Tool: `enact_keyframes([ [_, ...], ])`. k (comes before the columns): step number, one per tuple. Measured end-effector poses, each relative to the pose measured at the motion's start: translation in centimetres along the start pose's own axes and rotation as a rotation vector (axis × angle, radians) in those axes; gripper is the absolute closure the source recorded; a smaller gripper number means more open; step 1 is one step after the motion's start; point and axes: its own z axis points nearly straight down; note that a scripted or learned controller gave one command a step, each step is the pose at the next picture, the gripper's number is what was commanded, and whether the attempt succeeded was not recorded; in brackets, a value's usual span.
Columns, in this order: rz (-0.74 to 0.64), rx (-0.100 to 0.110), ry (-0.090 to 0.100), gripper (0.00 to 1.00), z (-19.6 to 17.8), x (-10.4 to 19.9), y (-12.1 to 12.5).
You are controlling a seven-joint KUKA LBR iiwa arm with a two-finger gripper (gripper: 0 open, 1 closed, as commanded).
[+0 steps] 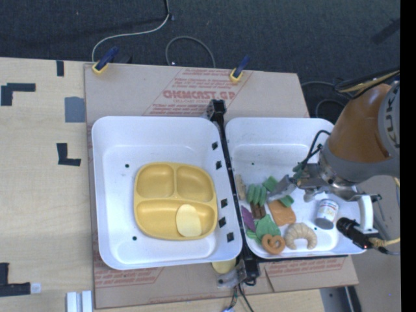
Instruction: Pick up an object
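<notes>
Hand [285, 186]: low in the right bin [260, 135], at the cluster of toy foods; whether parted or clenched could not be told. Beside it: orange piece [282, 212], green pieces [257, 194], croissant [301, 235], small pretzel [273, 243], white jar [326, 212]. Left bin [110, 142]: yellow divided tray [174, 200] bearing a pale yellow disc [189, 222]. Both bins rested on a cardboard sheet [188, 93] on the table [39, 194].

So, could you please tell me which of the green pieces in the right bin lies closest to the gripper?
The upper green piece, just left of the gripper; the lower green piece lies nearer the pretzel.
</notes>
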Motion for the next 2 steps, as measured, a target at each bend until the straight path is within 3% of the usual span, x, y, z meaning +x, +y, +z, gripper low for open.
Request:
enact_keyframes([
  [1,0.007,-0.019,-0.003,0.00,8.1,-2.4,-1.3],
  [2,0.000,-0.020,0.000,1.00,6.7,-2.2,-1.1],
])
